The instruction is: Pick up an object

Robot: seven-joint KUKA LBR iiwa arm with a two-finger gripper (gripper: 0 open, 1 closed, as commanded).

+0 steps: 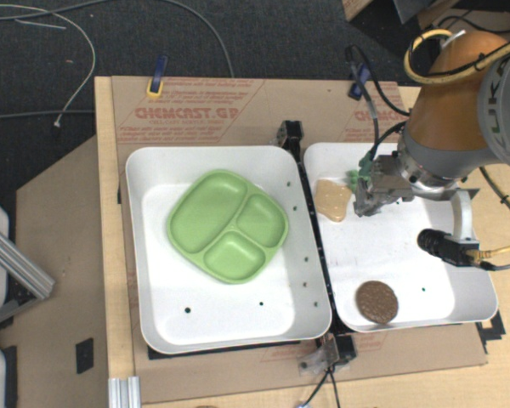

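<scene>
Over the right bin (459, 308) I am seeing the arm (459, 100) reaching in from the right, its orange band sitting above the grey wrist and the gripper (367, 201) hanging low near the bin's upper left corner. From my seat the tool is pointing almost straight away from the camera, so how it is set I cannot tell. Just beside it, on its left, a pale beige object (331, 201) is lying against the bin's left wall; whether the two are touching is not clear. Nearer the front rim a round brown disc (377, 302) is resting flat on the floor of the same bin, well apart from the gripper. I am also looking at the left bin (153, 313), where a green divided plate (228, 225) with three compartments is lying flat around the middle, turned at a slant.
</scene>
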